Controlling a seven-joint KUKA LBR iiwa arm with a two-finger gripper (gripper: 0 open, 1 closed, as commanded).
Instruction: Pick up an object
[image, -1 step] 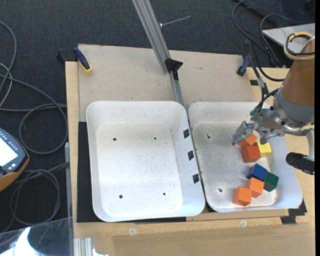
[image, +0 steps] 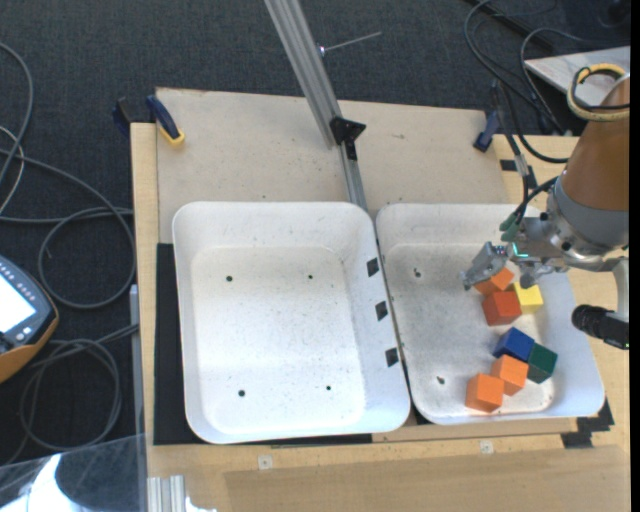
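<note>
Gripper: over right bin; finger spread and hold cannot be told.
Orange block: just below gripper.
Yellow block: beside it.
Blue block: further below.

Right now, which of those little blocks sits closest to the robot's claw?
The orange block right under the gripper, beside the yellow block. The blue block, green block and two other orange ones lie nearer the bin's front edge.
</note>
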